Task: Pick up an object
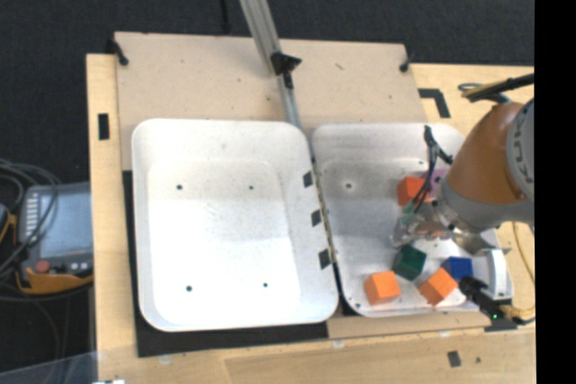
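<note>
As the gripper (407, 234) hangs over the green block (409, 263) lower right, grip state unreadable, we fear crowding blocks deflecting it.

I am looking down on two white bins sitting side by side, and the arm (490, 162) is reaching in from three o'clock over the right bin (360, 166). Its gripper (407, 229) is hanging low just above a dark green block (409, 263). An orange block (382, 287) is lying at seven o'clock from the green one, another orange block (438, 285) at four o'clock, a blue block (457, 268) just beyond. A third orange block (411, 190) is sitting at twelve o'clock of the gripper. The left bin (225, 220) is lying at nine o'clock.
</note>
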